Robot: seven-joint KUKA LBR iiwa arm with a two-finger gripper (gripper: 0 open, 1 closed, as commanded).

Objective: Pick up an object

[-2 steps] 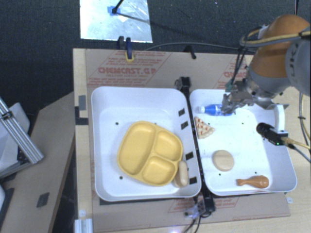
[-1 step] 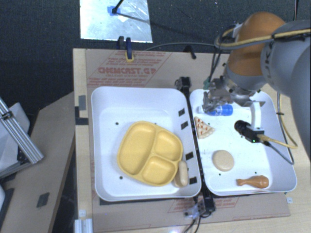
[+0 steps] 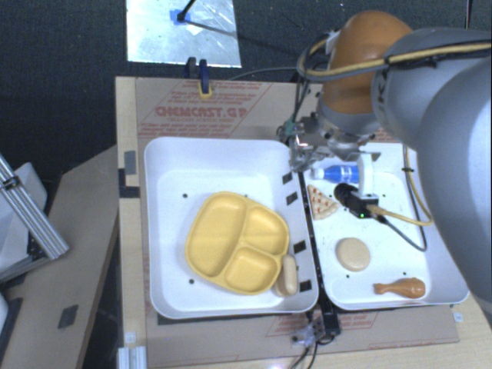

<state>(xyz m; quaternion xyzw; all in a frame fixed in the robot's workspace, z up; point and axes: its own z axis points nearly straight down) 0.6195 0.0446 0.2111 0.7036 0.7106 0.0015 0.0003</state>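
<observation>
Left bin [image 3: 165, 206]: one yellow divided tray [image 3: 237, 241], one bread roll [image 3: 287, 275] touching the tray's near-right corner.

Right bin [image 3: 438, 279]: one pizza slice [image 3: 320, 202], one blue-capped bottle [image 3: 335, 174], one round cookie [image 3: 354, 253], one drumstick [image 3: 400, 287].

Gripper [image 3: 304, 154] sits over the divider at the right bin's far-left corner, near bottle and pizza slice. You cannot tell how far its fingers are spread, or whether they hold anything.

Risks: descending here, you may strike the bin wall; the flat pizza slice may give no purchase; the bottle may roll away.
</observation>
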